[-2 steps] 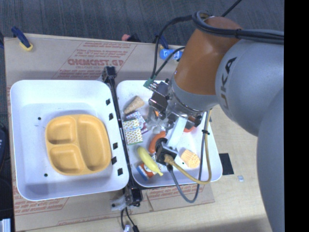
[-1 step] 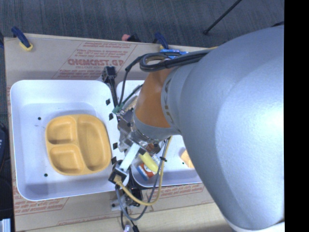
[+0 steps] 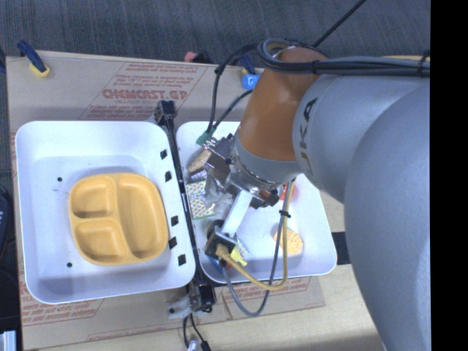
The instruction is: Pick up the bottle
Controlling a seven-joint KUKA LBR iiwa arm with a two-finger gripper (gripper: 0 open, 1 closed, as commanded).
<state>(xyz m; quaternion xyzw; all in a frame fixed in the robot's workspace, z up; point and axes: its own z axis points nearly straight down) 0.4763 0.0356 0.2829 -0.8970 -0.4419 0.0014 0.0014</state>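
white bin, yellow divided tray inside

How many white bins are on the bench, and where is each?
2. The left bin holds a yellow divided tray. The right bin lies under the robot arm, which may hide things inside it.

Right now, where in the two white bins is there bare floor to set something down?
Left bin: bare white bands between the yellow divided tray and the far wall, and along the near wall. Right bin: crowded; the arm covers most of it, with a patterned packet by its left wall and an orange item near the right wall.
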